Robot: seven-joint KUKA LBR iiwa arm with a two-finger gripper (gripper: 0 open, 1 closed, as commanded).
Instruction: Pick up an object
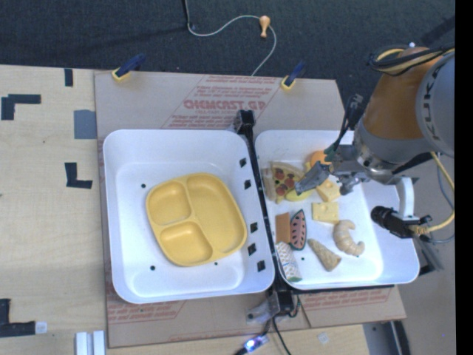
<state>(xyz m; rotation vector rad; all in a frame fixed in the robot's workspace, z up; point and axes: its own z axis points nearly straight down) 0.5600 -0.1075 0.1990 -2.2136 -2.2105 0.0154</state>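
The right bin (392, 272) holds several toy foods: a pizza slice (283, 177), a yellow banana piece (300, 194), two cheese wedges (329, 191) (325, 212), an orange (316, 157), a watermelon slice (297, 230), a brown cracker (282, 225), a croissant (348, 237), a tan cone (324, 254) and a wrapped bar (288, 262). My gripper (324, 176) hangs low over the upper part of this bin, just above the banana piece and the upper cheese wedge, beside the orange. Nothing visibly sits in its grasp.
A yellow three-part plate (196, 218) lies in the left bin (122, 161). A black divider clip (244, 121) sits where the bins meet. The arm's grey and orange body (403, 117) overhangs the right bin's far corner. A cable (403, 224) trails at the right rim.
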